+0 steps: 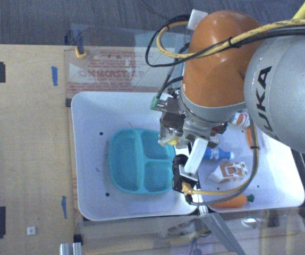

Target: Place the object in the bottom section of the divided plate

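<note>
On the left bin [89, 195], the teal divided plate [113, 161] shows all 3 sections bare: nothing is placed yet. Above its right rim hangs the end effector [169, 141]; whether spread or pressed together, I cannot tell. A blue-and-white bottle [219, 154] and an orange carrot [231, 200] lie in the right bin [286, 187], so picking probably comes first.

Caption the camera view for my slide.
Grey-and-orange KUKA arm beside a turquoise plastic divided plate in the view's left white bin; orange toy carrot in the right bin.

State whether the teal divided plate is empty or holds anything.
Empty where visible: the divided plate shows bare teal sections; the arm hides its right edge.
</note>
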`<action>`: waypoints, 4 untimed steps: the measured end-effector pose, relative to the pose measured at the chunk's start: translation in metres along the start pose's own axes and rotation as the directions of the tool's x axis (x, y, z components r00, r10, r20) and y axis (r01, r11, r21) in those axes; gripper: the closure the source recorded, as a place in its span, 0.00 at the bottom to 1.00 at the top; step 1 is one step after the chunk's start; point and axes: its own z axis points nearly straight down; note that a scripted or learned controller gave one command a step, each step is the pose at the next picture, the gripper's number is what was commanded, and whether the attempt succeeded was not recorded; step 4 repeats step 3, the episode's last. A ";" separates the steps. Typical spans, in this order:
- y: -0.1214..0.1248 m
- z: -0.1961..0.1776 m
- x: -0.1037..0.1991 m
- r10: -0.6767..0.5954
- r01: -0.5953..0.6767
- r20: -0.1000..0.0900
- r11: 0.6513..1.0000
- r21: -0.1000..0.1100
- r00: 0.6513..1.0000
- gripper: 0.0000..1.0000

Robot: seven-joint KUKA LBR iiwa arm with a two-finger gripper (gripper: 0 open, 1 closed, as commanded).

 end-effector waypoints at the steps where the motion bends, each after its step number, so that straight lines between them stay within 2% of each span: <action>1: 0.006 0.006 -0.023 0.329 -0.329 0.001 0.944 0.002 0.944 1.00; 2: -0.002 0.020 0.008 0.454 -0.454 0.002 0.891 0.003 0.891 1.00; 3: -0.002 0.020 0.008 0.454 -0.454 0.002 0.891 0.003 0.891 0.00; 4: -0.002 0.020 0.008 0.454 -0.454 0.002 0.891 0.003 0.891 0.00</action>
